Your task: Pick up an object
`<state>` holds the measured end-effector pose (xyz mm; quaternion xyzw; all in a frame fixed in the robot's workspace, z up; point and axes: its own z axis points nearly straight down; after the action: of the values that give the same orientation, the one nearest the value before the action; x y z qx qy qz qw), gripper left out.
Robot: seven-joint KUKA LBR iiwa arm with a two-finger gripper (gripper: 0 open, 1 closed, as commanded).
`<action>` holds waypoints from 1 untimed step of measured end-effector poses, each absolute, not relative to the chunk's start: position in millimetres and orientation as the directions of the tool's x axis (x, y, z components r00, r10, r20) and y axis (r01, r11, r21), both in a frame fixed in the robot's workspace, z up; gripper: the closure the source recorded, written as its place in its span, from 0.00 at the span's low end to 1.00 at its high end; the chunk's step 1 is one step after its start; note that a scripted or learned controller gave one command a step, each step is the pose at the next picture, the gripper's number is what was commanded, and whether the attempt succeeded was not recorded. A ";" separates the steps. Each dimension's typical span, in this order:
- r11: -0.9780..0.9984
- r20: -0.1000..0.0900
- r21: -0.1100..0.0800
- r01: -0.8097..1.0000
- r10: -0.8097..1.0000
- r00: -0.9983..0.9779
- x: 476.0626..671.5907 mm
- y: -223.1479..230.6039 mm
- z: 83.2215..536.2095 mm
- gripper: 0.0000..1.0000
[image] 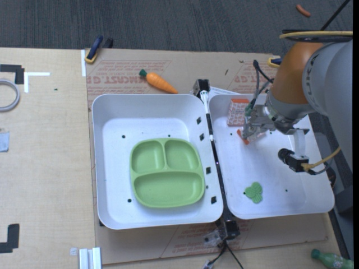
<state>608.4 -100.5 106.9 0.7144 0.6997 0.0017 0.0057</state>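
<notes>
The big grey arm (320, 77) at the right of the frame hangs its tool (252, 129) low in the right bin (280, 206), touching a small orange thing (245, 138) at its lower-left tip.

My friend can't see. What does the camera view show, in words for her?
A grey and orange robot arm reaches into the right white bin, its gripper low near a small orange thing. A green leafy toy lies nearer the front. The left bin holds a green divided plate.
</notes>
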 end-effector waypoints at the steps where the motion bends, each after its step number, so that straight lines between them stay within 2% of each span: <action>1: -0.021 -0.006 0.010 1.000 1.000 0.021 608.3 -100.4 106.9 0.00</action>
<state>608.3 -100.4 106.9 0.7145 0.6996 0.0016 0.0056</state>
